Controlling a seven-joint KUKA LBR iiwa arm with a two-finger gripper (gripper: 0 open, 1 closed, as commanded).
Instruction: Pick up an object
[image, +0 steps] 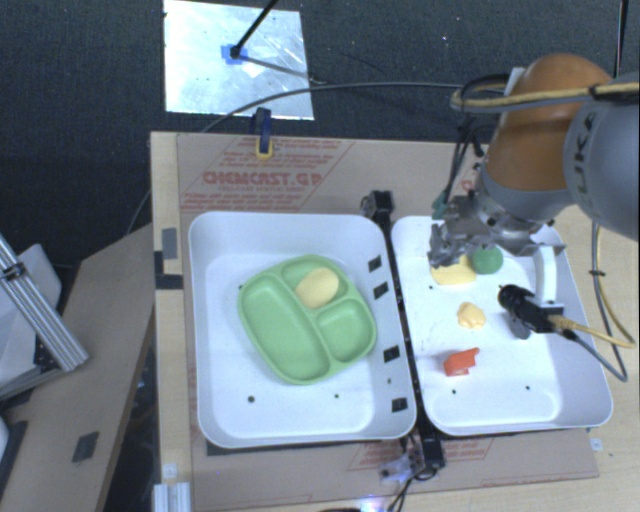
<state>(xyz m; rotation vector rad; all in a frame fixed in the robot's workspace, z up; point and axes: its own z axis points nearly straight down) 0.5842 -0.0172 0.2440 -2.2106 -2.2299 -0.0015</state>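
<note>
My gripper (447, 248) hangs low over the far left part of the right bin (520, 400). Directly under it lies a flat pale yellow piece (453, 273), partly hidden by the gripper. A green ball (488, 261) rests just to its right, close beside the gripper. Nearer the front sit a small yellow lump (470, 316) and a red piece (461, 361).
The left bin (230, 400) holds a green divided plate (290, 340) with a yellow object (318, 287) in its far compartment. A black divider with clips (390, 300) runs between the bins. The arm's orange and grey body (545, 130) looms over the right bin's far side.
</note>
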